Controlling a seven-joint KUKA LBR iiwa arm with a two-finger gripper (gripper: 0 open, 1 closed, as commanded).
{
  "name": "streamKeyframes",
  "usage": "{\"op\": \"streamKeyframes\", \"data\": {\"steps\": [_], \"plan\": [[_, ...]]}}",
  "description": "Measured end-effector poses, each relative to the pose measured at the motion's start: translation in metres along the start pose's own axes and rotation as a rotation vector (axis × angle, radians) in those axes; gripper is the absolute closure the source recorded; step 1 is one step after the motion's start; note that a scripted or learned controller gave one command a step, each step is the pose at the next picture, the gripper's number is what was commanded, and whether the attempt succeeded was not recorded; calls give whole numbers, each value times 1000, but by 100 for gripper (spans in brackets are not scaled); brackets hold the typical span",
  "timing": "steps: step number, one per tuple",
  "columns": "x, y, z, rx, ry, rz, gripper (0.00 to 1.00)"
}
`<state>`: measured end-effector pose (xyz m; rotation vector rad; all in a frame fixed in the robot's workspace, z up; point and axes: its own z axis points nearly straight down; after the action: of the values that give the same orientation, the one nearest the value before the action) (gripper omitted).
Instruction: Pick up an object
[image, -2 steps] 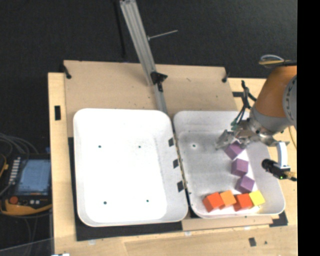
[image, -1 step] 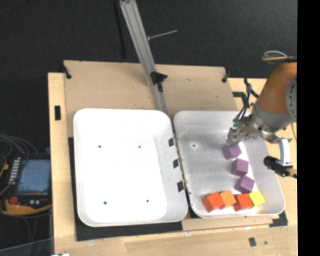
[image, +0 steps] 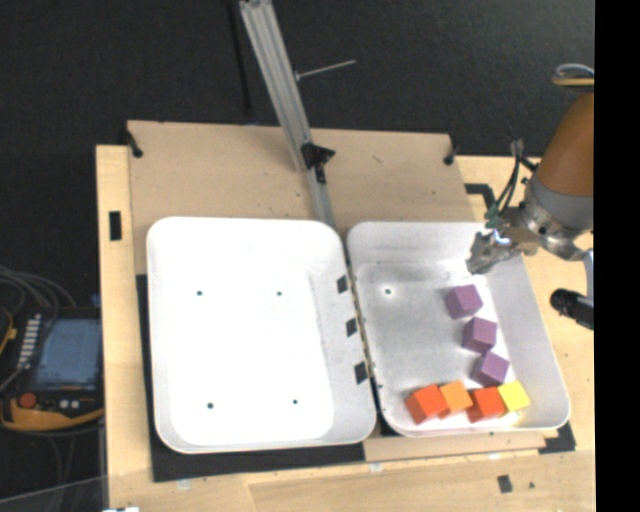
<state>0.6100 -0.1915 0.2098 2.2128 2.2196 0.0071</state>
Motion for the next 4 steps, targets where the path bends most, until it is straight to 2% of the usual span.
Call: {"op": "streamKeyframes", "data": {"steps": [1, 2, 3, 4], "plan": [[-10, 6, -56, 0, -1, -1, 100], [-11, 8, -86, 3, 1, -3, 100], [43, 15, -73, 8, 2, -3, 100], [94, 17, -77, 9, 3, -3, 100]]}}
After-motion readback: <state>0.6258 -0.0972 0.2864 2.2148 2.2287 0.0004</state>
